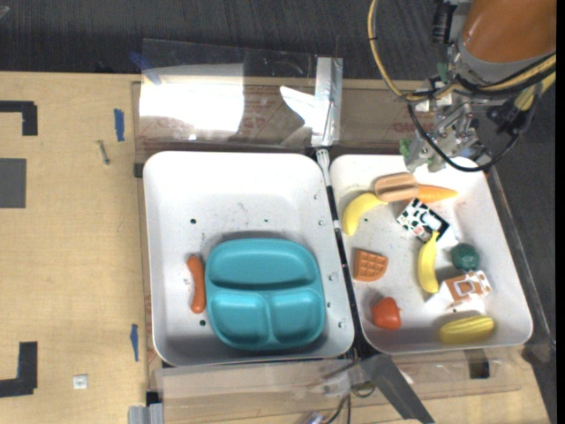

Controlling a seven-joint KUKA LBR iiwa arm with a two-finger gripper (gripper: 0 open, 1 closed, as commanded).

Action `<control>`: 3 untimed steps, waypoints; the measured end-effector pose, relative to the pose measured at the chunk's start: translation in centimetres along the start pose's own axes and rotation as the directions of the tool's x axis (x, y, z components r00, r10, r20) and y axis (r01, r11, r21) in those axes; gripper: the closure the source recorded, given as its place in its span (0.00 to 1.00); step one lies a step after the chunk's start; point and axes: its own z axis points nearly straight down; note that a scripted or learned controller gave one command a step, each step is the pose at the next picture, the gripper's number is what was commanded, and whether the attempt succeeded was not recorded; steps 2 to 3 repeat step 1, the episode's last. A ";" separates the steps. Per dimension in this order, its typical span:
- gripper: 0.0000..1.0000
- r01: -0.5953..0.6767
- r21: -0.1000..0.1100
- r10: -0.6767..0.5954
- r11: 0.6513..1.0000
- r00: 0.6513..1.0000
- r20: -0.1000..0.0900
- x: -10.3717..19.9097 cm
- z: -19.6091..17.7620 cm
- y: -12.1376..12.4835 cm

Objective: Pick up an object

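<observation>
The pincer (446,140) hangs over the far edge of the right bin (512,263), near the hot dog (395,185); I cannot tell its state.

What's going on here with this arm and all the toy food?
A robot arm reaches in from the right, its gripper hovering over the far edge of the right bin. That bin holds toy food: two bananas, a hot dog, a waffle, a tomato and more. The left bin has a teal divided tray and an orange sausage. Nothing has been picked up yet.
</observation>
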 end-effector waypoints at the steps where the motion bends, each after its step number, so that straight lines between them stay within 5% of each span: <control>1: 1.00 0.169 0.001 -0.169 0.986 0.986 -0.001 1.5 -0.4 0.0; 3: 1.00 0.169 0.001 -0.169 0.986 0.986 -0.001 1.5 -0.4 0.0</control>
